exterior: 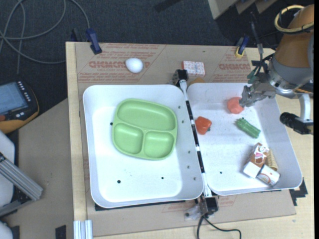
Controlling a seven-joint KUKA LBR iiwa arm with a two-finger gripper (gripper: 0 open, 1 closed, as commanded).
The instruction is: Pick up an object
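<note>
In the right bin (279, 133) lie a salmon-red round object (234, 105), an orange-red pepper-like object (203, 125), a green oblong object (247, 127) and a brown and white carton (261, 164). My gripper (246, 99) hangs low at the bin's upper right. It stands right beside the salmon-red object, touching or nearly touching its right side. The grey arm with its orange band (294, 51) comes in from the upper right.
The left bin (99, 178) holds a green divided plate (144, 128). On the cardboard behind the bins lie a white egg-like ball (133, 64) and a small patterned block (194, 67). Blue clamps (92, 40) hold the board's back edge.
</note>
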